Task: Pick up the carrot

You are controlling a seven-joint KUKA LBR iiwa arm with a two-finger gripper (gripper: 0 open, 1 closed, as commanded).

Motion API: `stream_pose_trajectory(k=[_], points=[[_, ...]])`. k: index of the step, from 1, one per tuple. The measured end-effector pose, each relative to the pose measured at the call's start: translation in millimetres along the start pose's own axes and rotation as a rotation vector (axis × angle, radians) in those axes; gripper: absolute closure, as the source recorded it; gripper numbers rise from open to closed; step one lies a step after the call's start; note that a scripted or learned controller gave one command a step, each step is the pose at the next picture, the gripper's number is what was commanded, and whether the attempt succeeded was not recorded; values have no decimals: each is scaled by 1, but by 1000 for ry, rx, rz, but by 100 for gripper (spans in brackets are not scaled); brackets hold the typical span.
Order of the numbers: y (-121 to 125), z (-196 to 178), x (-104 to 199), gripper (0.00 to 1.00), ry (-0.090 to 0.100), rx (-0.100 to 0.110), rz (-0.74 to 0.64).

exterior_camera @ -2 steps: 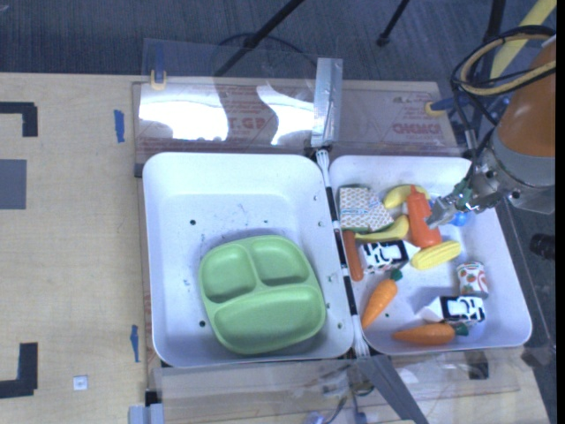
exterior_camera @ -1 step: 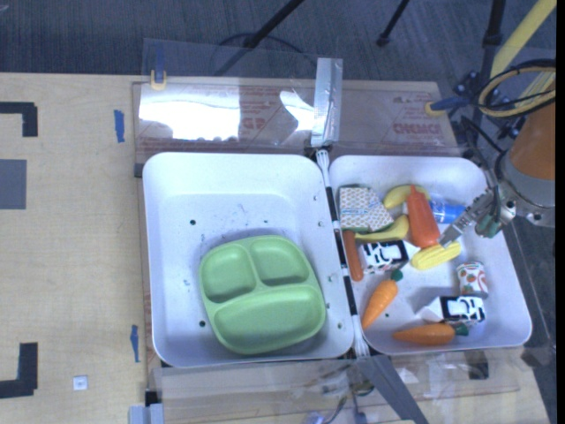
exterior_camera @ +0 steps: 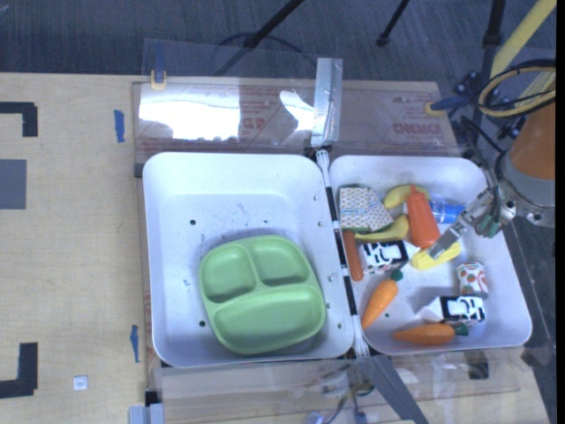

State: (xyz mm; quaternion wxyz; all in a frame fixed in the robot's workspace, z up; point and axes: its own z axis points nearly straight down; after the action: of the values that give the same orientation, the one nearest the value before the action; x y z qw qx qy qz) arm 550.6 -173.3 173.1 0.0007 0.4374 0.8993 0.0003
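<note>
An orange carrot point(exterior_camera: 380, 299) with a green top lies tilted in the right bin point(exterior_camera: 512, 276), near its left wall. A second orange carrot-like piece point(exterior_camera: 426, 333) lies flat by the bin's front edge. A third, thicker orange piece point(exterior_camera: 422, 218) stands higher up among the yellow toys. My gripper point(exterior_camera: 457, 230) reaches in from the right over the bin's upper right part, its tip by a yellow piece point(exterior_camera: 437, 254). It is well above and to the right of the tilted carrot. Nothing shows in its grasp.
The right bin also holds a patterned cloth block point(exterior_camera: 362, 208), a banana point(exterior_camera: 388, 230), a red sausage point(exterior_camera: 353, 254), black-and-white blocks point(exterior_camera: 385, 253), and a small cup point(exterior_camera: 472, 278). A green divided plate point(exterior_camera: 261, 295) sits in the left bin point(exterior_camera: 177, 237).
</note>
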Motion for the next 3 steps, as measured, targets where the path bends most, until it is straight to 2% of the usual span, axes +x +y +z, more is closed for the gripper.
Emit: stream_pose_trajectory(k=[1, 2, 3], points=[[86, 11, -15, 0, -3, -3, -15], [53, 18, -42, 0, -2, -1, -136], [67, 9, -73, 0, -7, -4, -399]])
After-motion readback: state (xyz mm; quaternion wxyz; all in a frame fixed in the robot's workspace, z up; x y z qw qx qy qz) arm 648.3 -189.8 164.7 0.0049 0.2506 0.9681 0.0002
